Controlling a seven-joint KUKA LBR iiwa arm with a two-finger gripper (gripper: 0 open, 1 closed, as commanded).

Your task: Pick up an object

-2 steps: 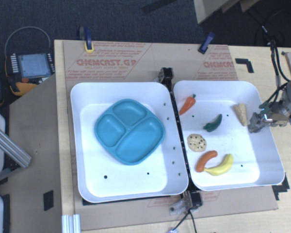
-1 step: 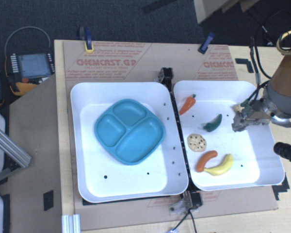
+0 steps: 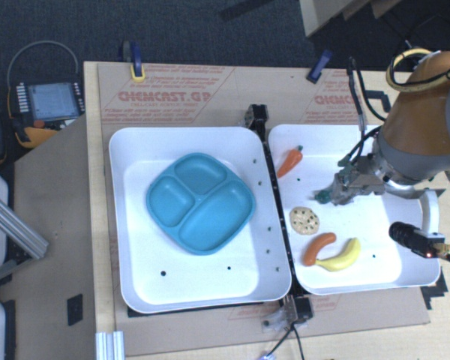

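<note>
Four foods lie in the right bin [image 3: 405, 276]: carrot [image 3: 289, 161] at 11 o'clock, cookie [image 3: 304, 220], sausage [image 3: 319, 247] and banana [image 3: 340, 256] near 6. The hand [image 3: 337, 192] sits low by something small and green [image 3: 324, 196]; I cannot tell if it grips

Arm [image 3: 424, 118] cut off by the right edge above the right bin [image 3: 375, 272], so its upper links can't be followed. Gripper [image 3: 331, 193] low in that bin: fingertips blur into a small dark-green thing [image 3: 324, 196], too small to identify. Grip on it can't be judged.
</note>
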